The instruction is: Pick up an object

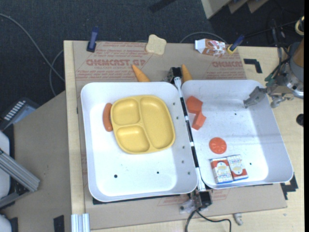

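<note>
My gripper (264,99) hangs over the far right corner of the right bin (256,134), open, with nothing between its fingers. In that bin lie two red blocks (194,105) (198,121) near the left wall. A round red disc (217,145) rests closer to the front, and two small cartons (229,168) sit side by side at the front edge. The left bin (137,175) holds a yellow divided plate (143,123) with an orange-red sausage (107,117) against its left side. All these objects lie well to the left of the gripper.
Behind the bins on the cardboard lie a slice of toy bread (156,44), an orange carrot (140,73), another orange piece (186,72), a small wrapper (211,46) and a blue clip (92,38). The right bin's middle and right side show bare floor.
</note>
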`<state>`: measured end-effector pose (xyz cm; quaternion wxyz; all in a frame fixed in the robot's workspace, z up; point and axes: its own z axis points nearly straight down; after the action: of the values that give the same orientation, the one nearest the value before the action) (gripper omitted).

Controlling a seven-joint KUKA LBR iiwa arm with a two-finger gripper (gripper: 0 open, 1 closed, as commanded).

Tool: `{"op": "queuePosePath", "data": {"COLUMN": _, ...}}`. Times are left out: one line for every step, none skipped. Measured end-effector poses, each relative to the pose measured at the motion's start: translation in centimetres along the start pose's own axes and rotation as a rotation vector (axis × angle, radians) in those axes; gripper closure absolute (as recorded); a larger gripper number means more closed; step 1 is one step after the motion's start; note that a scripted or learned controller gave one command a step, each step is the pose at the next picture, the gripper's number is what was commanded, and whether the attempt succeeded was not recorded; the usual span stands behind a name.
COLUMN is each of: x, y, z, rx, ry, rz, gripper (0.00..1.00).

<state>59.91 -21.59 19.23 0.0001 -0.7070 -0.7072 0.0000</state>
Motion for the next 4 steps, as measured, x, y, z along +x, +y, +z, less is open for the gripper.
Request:
{"op": "queuePosePath", "data": {"x": 7.6, "y": 1.1, "z": 2.0, "rx": 0.002, "ry": 0.002, "rz": -0.001, "gripper": 0.00}}
{"op": "queuePosePath", "data": {"x": 10.4, "y": -7.0, "z": 10.8, "rx": 0.001, "ry": 0.001, "rz": 0.001, "gripper": 0.00}}
{"op": "queuePosePath", "data": {"x": 10.4, "y": -6.9, "z": 9.8, "rx": -0.002, "ry": -0.001, "rz": 0.001, "gripper": 1.00}}
{"op": "queuePosePath", "data": {"x": 10.4, "y": -7.0, "z": 9.8, "rx": -0.002, "ry": -0.001, "rz": 0.001, "gripper": 0.00}}
